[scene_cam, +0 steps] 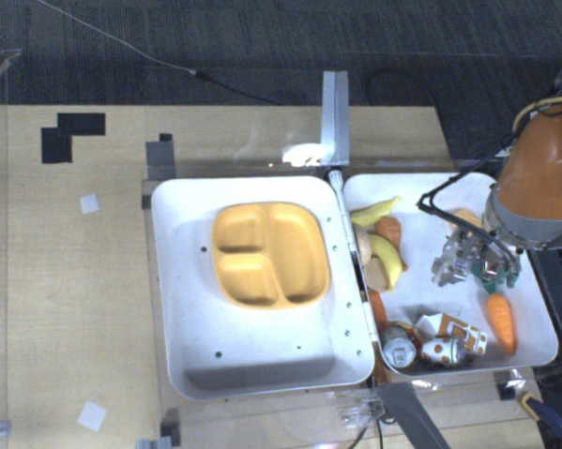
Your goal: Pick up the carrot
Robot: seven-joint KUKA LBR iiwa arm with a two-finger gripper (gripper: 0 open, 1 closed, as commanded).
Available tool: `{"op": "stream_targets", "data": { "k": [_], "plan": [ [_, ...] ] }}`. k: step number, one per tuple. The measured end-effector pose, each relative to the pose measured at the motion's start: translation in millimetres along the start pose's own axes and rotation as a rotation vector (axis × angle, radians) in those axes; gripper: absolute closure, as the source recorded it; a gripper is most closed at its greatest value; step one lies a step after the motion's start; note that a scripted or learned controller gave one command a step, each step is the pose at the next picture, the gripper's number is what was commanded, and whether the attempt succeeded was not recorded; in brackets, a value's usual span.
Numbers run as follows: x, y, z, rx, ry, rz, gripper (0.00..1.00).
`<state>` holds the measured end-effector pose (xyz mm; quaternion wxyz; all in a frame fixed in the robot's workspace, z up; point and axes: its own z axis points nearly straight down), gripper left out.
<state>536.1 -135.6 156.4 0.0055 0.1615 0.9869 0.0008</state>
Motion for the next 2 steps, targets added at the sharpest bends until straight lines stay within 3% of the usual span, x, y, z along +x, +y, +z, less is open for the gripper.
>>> {"op": "stream_targets", "data": {
  "k": [1, 2],
  "plan": [
    [-13.0, -69.5, 66.0, 0.003, -0.003, -0.316, 1.00],
    [-19.1, -42.4, -15.1, 0.002, -0.004, -0.113, 1.00]
  ]
}}
